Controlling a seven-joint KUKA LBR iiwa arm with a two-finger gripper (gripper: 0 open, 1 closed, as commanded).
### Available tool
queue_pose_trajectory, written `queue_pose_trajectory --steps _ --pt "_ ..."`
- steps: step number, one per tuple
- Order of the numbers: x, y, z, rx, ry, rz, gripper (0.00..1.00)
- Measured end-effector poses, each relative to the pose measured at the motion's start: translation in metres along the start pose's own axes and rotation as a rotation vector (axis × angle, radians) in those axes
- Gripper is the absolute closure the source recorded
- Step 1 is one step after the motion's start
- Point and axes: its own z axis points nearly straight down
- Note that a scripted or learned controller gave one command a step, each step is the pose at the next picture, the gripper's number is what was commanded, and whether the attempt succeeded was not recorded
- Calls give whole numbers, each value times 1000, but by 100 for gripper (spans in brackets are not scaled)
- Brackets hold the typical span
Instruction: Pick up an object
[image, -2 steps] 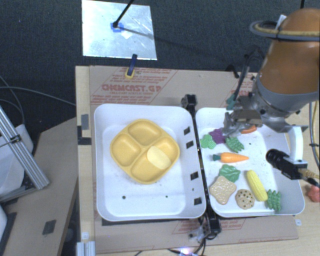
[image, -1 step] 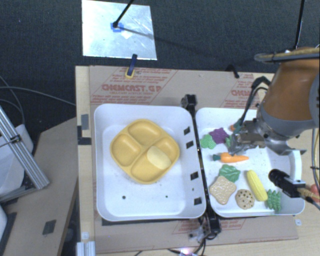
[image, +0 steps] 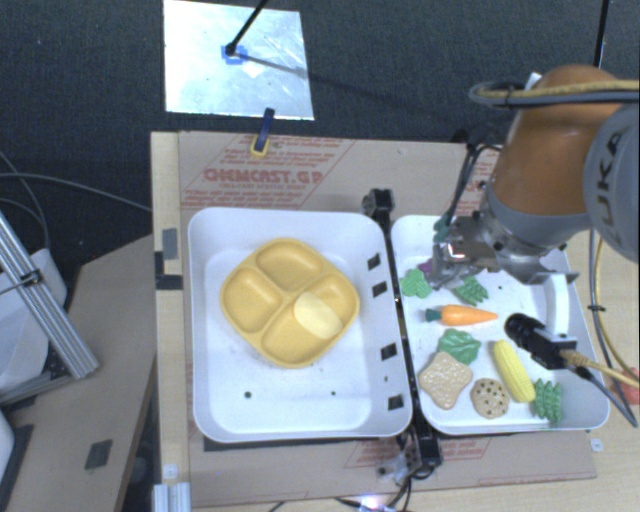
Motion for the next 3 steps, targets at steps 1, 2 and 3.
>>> queue_pose_trajectory --steps 1,2,3 --pt "-55 -17 80 10 -3 12 100" --pt "26 -40 66 2 2 -4 100" --pt "113 -38 -20 -6 5 -8 100"
